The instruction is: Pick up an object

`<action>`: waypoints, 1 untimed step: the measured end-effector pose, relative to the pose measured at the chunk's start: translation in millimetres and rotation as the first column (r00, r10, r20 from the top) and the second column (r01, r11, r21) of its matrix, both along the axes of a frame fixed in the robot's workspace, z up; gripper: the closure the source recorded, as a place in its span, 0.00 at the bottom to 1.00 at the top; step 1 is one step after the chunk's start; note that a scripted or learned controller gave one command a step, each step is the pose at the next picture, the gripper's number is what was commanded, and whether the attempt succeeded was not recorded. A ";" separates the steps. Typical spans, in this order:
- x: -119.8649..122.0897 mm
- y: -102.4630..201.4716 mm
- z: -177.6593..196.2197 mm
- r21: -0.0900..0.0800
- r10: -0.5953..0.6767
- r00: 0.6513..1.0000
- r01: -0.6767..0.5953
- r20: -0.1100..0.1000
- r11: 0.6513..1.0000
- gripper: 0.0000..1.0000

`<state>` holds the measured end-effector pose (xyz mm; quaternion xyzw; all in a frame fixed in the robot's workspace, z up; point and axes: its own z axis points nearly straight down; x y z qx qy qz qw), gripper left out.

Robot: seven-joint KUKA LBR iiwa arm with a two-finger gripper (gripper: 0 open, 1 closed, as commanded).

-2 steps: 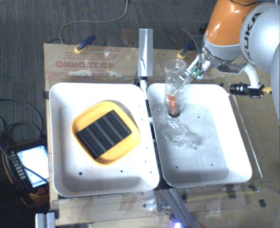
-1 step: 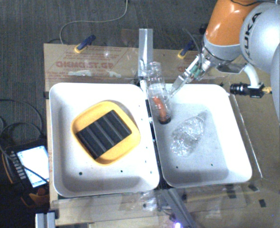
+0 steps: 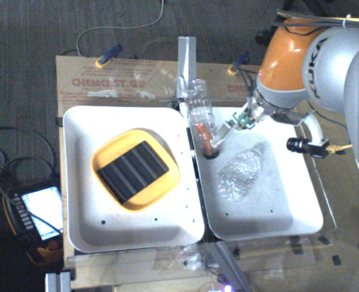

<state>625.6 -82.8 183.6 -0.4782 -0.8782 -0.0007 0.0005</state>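
Reaching in from the upper right of the frame: a grey robot arm with a broad orange band (image 3: 301, 59), wrist angled down and leftward over the right-hand shallow white bin (image 3: 301, 224). Jaws low at that bin's upper left, close against the wall shared with the left-hand shallow white bin (image 3: 82, 224). Cannot tell whether open or closed: clear, glinting parts and a reddish streak blur together there. Nothing plainly seen gripped.

Nearest candidate for picking: a crumpled wad of clear plastic film (image 3: 240, 174), lying loose on the right bin's floor near its middle, just lower right of the jaws and apart from them. Probably a poor place for a grasp, so near the wall with the film off to one side. Soft, springy and see-through too, so likely to slip or crush rather than hold firm.

In the left bin, resting slightly askew near the middle: a rounded yellow plastic block with a black ribbed top (image 3: 137, 169), well apart from the jaws and untouched. Task judged not yet done.

Under both bins, a brown board surface with faded red lettering (image 3: 106, 84), pinned at its far edge by blue and yellow clamps (image 3: 108, 55). Standing upright behind the join of the bins, a bare metal post (image 3: 187, 59). All around, dark grey carpet (image 3: 45, 17) with trailing cables, and at lower left a handheld control pendant with a lit screen (image 3: 36, 208).
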 end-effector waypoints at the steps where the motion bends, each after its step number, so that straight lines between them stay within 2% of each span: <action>1: 8.4 -21.4 -88.1 -0.004 -0.027 1.000 0.027 0.004 1.000 0.00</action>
